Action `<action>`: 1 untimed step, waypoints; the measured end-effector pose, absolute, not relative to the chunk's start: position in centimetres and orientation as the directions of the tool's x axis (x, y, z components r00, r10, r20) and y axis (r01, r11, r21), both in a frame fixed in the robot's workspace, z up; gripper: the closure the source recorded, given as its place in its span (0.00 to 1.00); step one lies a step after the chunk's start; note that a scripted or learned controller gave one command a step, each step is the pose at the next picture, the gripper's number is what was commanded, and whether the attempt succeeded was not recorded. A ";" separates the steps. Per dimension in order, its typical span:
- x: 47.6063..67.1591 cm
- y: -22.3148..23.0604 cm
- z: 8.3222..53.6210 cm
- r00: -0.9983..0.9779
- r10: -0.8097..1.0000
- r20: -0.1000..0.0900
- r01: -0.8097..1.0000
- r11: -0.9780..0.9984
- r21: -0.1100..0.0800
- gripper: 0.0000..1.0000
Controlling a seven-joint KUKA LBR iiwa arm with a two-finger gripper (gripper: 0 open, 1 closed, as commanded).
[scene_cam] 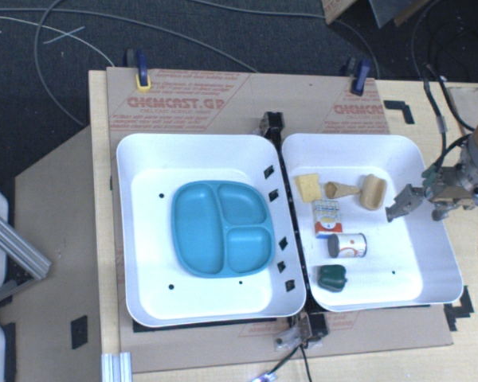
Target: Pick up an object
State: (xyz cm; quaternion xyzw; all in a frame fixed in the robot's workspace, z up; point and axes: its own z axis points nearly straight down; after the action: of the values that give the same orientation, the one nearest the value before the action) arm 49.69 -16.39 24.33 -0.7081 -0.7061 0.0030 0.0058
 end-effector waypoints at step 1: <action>49.9 -16.4 24.9 0.000 1.000 0.001 1.000 0.000 -0.001 0.00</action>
State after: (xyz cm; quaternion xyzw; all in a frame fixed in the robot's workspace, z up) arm 49.93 -16.36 24.88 -0.7070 -0.7072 -0.0001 0.0008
